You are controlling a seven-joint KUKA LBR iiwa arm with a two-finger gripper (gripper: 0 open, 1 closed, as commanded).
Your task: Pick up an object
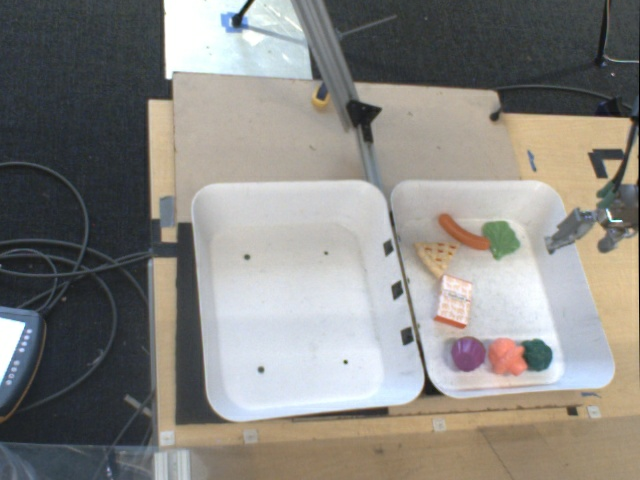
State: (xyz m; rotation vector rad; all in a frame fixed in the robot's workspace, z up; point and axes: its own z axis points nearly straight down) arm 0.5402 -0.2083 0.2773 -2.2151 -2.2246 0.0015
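Note:
The right bin (515, 293) holds several toy foods. An orange-red sausage (460, 231) lies beside a light green leafy piece (502, 238). Below them are a tan wedge (437, 258) and a red and white carton (455, 301). Along the front sit a purple piece (467, 353), an orange piece (507, 357) and a dark green piece (538, 354). My gripper (586, 235) hovers over the bin's right rim, to the right of the leafy piece. It is open with nothing between its fingers.
The left bin (290, 288) lies next to the right one, with black clips along the shared edge. A grey slanted pole (330, 53) crosses the back of the bench. A pendant (15, 353) and cables (70, 283) lie on the floor at left.

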